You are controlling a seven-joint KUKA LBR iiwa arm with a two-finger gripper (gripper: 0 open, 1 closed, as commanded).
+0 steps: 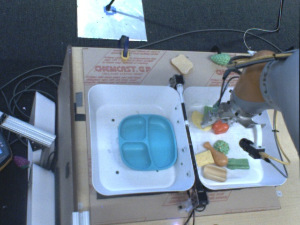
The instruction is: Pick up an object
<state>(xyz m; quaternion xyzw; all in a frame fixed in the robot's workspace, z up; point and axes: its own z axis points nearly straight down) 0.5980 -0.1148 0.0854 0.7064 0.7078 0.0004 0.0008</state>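
My gripper (224, 117) sits right of the frame's centre, low over the upper part of the right bin (269, 179), with my grey wrist and orange band rising behind it toward the right edge. How my jaws stand I cannot tell: the wrist body hides most of them from this slanted view, and nothing shows plainly between them, so I claim no hold.

Closest to me is the red toy (220, 127), a small rounded piece just below the gripper in the picture, touching or nearly touching it; I cannot say which. It is about as wide as it is tall, with only a slight stretch left to right, so I judge that it sets no demand on my wrist angle. The green piece (209, 111) lies just to the left of the gripper, and the yellow piece (197, 119) a little farther left, against the bin's inner wall.

Lower in the frame, well apart from me, lie the green knobbly ball (221, 147), the drumstick (216, 154), a yellow block (204, 159), the bread roll (215, 173) and a green bar (238, 163).

The left bin (101, 139) holds a blue divided plate (147, 141), well to the left. A toast slice (182, 63) lies on the cardboard in the upper middle.

I judge the red toy the likeliest pick, since it lies right under me.
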